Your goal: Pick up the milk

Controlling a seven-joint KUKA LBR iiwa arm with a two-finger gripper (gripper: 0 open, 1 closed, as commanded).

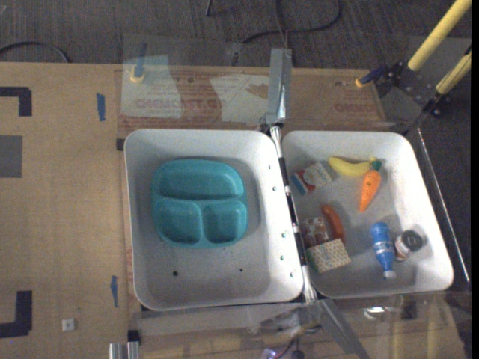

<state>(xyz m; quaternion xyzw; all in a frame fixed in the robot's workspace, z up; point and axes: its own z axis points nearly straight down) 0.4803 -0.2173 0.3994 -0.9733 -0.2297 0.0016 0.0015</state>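
The milk (315, 176) is a small white carton with red and blue print. It lies on its side in the upper left part of the right bin (428, 200), close to the divider between the bins. A yellow banana (350, 167) lies just to its right, and an orange carrot (370, 190) lies beyond that.
The right bin also holds a red sausage (333, 221), a brown packet (314, 231), a patterned box (328, 255), a blue bottle (382, 248) and a small can (410, 240). A teal divided plate (199, 201) sits in the left bin (142, 260). Yellow poles (443, 25) stand at the top right.
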